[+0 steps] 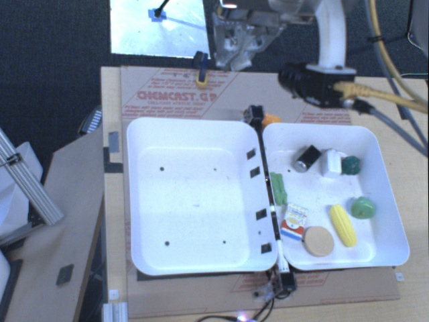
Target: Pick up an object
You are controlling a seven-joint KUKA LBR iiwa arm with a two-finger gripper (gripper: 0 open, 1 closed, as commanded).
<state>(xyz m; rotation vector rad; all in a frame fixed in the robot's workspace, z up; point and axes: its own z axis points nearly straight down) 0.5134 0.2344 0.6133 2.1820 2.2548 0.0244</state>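
Brown board on the counter is seen under two white bins. No toy is held by the pincer, and its spread cannot be told. Well below it, the yellow corn should be reached squarely, then pinched gently.

A robotics lab test cell.

A plywood bench carries a clear sheet with "CHEMCAST GP" protective paper under two white bins clipped together along a black divider. Thick yellow and grey cables run to the arm above. An aluminium rail leans at the left, and dark carpet covers the floor.
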